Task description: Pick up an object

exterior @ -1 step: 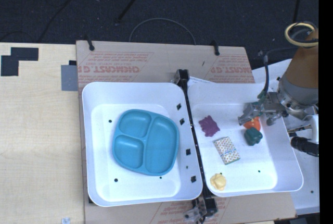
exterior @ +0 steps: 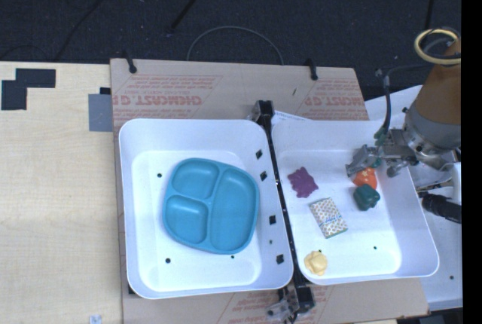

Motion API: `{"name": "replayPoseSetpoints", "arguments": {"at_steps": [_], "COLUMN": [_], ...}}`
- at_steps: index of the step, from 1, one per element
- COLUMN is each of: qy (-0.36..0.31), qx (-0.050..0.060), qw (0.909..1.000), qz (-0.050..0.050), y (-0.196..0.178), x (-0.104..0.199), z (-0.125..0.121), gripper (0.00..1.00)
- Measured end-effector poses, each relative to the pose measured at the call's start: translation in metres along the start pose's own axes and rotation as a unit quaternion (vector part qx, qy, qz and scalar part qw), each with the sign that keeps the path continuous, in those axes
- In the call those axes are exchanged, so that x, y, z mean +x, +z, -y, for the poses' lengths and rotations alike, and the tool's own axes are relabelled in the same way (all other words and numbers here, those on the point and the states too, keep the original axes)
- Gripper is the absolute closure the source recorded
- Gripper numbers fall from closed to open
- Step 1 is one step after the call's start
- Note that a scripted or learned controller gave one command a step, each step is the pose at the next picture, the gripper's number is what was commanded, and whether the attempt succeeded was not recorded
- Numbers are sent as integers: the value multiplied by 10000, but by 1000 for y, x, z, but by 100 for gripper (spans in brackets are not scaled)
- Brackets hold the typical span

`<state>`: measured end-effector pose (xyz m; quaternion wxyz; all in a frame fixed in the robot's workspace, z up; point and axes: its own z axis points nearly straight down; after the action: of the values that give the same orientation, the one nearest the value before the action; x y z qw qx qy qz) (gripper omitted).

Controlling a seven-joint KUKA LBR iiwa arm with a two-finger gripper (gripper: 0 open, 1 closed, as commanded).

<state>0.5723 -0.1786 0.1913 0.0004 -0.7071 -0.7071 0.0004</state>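
At right centre of the frame, the gripper (exterior: 367, 161) hangs low over the upper right part of the right bin (exterior: 410, 258), directly above an orange object (exterior: 367, 178) and just above a dark green object (exterior: 367, 197). Whether the fingers are open, closed or gripping cannot be told: they merge with the grey wrist hardware, and nothing is clearly seen between them.

Candidates for the pick all lie in the right bin: the orange and green objects touching or nearly so at right, a purple object (exterior: 302, 181) at the bin's upper left, a patterned packet (exterior: 328, 217) at its centre, and a yellow object (exterior: 316, 263) at its lower left rim. The left bin (exterior: 139, 255) holds a blue divided plate (exterior: 210, 205).

To do the step well, judged from this layout: commit to one target, most likely the orange object; centre the fingers on it alone, since the adjoining green object may be nudged or caught alongside; descend vertically, close fully, then lift straight.

Hard to make out: the upper part of the orange object is hidden beneath the gripper; the arm (exterior: 440, 93) is cut off at the right of the frame; the true forms of the small objects are too blurred to name; the desk (exterior: 53, 202) at left is partly cropped.
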Motion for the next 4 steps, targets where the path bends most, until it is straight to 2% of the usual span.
{"name": "replayPoseSetpoints", "arguments": {"at_steps": [1, 2, 3, 4], "qy": [0, 3, 16, 23], "qx": [32, 19, 13, -7], "qw": [10000, 10000, 10000, 10000], "qz": [-10, -7, -5, -1], "y": [64, 106, 94, 49], "x": [1, 2, 1, 3], "z": [1, 1, 1, 7], "gripper": [0, 0, 100, 100]}}
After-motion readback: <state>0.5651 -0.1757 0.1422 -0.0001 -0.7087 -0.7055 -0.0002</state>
